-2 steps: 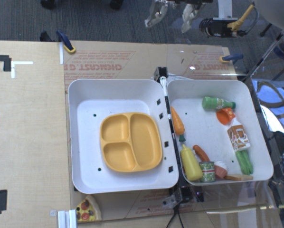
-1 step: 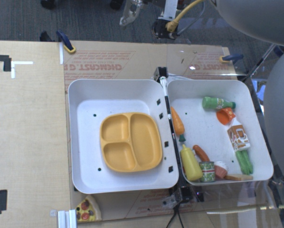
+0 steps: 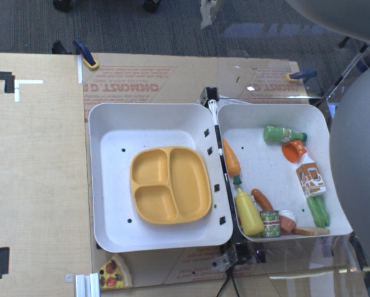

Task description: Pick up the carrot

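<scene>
Camera view — carrot (image 3: pixel 232 158) lying by the right bin's (image 3: pixel 321 125) left wall.
End effector's state — honestly can't tell.

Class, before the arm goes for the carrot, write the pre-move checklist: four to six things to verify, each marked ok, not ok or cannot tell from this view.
1. Small orange toy carrot with green top in view, in the right white bin: ok.
2. Carrot top uncovered: ok.
3. Room on the carrot's left: not ok, it lies against the bin's left wall.
4. Room on its right: ok, bare floor.
5. Yellow squeeze bottle apart from the carrot: ok, though close below its green end.
6. Hand ready and open: cannot tell.
</scene>
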### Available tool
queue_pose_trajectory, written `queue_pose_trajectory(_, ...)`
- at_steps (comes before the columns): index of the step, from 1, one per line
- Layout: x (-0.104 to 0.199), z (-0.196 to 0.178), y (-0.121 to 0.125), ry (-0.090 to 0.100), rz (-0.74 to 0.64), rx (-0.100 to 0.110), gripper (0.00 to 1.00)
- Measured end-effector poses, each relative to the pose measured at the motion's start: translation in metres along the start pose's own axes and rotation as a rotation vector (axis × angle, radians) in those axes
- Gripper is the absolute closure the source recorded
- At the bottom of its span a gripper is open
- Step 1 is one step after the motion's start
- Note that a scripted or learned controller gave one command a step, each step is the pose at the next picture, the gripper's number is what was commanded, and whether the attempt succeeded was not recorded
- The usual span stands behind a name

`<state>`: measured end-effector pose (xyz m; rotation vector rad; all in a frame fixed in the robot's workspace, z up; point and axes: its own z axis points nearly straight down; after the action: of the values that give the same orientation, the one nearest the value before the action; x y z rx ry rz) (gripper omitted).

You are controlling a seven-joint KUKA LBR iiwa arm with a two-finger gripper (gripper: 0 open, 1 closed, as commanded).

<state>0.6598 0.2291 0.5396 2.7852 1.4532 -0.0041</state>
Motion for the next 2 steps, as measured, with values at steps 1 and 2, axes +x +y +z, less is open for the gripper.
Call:
queue_pose_trajectory(1, -0.001, 0.011, 0.001, 0.000, 0.441, 0.001, 0.00)
queue_pose_trajectory(2, -0.005, 0.000, -0.005, 0.002, 0.655, 0.000, 0.00)
